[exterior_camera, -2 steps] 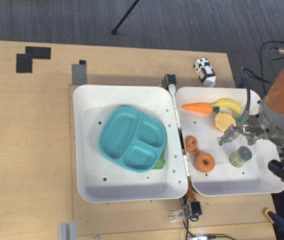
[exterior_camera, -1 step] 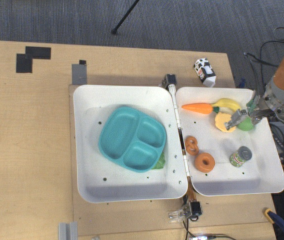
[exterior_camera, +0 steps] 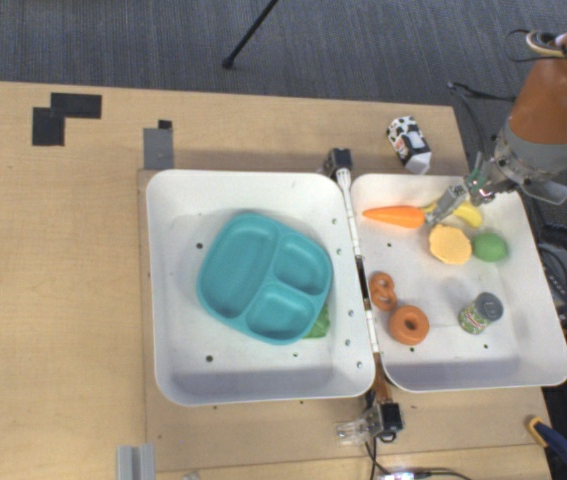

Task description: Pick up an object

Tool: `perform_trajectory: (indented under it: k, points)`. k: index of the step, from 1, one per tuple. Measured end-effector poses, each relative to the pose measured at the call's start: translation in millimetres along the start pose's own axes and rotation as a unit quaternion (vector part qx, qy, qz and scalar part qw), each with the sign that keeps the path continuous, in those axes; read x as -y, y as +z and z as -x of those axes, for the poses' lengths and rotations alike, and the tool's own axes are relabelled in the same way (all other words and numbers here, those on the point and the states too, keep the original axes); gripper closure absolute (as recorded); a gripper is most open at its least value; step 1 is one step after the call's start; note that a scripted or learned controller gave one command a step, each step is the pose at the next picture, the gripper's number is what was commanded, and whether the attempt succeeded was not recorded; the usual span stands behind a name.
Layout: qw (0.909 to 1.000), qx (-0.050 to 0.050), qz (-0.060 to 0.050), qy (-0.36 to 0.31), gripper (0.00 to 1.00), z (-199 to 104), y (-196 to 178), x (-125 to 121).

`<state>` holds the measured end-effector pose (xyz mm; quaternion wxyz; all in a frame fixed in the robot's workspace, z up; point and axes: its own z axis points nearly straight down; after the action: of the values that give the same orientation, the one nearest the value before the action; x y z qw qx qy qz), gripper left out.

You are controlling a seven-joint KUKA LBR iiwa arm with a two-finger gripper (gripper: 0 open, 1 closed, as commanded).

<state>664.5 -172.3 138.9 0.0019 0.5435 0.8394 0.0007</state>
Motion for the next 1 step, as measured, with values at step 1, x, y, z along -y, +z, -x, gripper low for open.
perform_trajectory:
  k: [1]
  points:
    - [0.9800, -0.001, -0.002, -0.199, 0.00, -7.1, 53.7, 4.5]
